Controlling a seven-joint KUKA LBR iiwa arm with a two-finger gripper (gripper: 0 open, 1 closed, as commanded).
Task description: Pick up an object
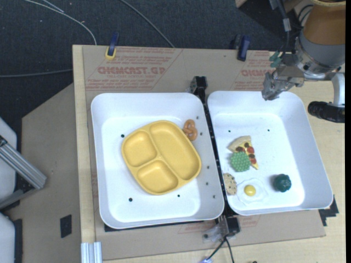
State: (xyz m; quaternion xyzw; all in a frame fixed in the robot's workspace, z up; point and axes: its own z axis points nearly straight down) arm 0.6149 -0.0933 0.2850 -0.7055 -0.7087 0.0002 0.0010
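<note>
1. The gripper (272, 93) is hanging over the far edge of the right bin (307, 147); its fingers are holding nothing, and whether they are spread or closed cannot be told from this angle.
2. The candidates are lying well away from it, toward the near half of that bin: a pizza slice (242, 146), a green broccoli piece (239, 161), a fried egg (250, 191), a dark green round toy (282, 183) and a cookie (230, 184) leaning at the bin's left wall.
3. These are looking like small toy foods, probably light and stiff. The flat egg and pizza slice are likely giving little to pinch; the rounded dark green toy and the bumpy broccoli piece are offering better sides.
4. A small pretzel (190, 129) is sitting just beside a yellow divided plate (160, 156) in the left bin (109, 163).
</note>
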